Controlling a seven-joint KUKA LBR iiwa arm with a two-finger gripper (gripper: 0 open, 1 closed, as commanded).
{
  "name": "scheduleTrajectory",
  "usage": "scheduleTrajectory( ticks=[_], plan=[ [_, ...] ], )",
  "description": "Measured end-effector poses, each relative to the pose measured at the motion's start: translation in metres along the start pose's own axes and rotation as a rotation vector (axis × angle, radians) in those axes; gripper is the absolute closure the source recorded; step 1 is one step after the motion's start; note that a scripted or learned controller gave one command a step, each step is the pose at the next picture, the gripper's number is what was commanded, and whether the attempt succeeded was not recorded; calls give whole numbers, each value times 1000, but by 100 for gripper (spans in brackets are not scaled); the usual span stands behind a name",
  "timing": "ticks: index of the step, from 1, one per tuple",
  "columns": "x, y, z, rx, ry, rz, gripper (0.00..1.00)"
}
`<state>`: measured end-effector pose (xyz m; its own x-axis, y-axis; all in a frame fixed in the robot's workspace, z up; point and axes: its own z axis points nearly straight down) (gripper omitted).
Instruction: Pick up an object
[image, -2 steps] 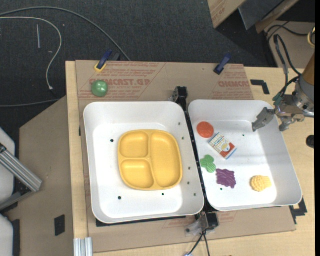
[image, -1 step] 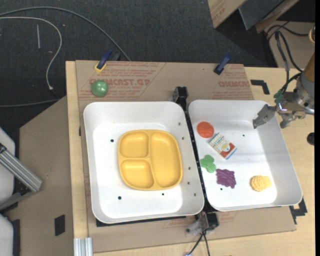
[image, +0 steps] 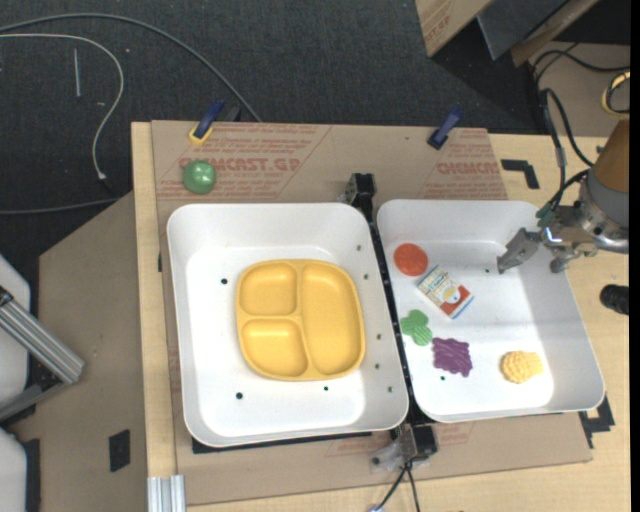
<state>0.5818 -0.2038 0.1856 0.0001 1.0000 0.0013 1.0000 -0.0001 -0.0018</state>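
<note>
The right bin holds several small items: a red-orange round piece, a small white printed box, a green leafy toy, a purple grape bunch and a yellow corn-like piece. My gripper hangs over the bin's upper right part, to the right of the red-orange piece and the box. Its fingers are spread open with nothing between them.
The left bin holds a yellow divided plate. A green ball lies on the cardboard beyond that bin. Blue clamps grip the board's far edge. Cables run at the far right.
</note>
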Motion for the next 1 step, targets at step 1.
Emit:
scheduleTrajectory(
  ticks=[1],
  plan=[
    [-3,1,43,4,1,0,0]
  ],
)
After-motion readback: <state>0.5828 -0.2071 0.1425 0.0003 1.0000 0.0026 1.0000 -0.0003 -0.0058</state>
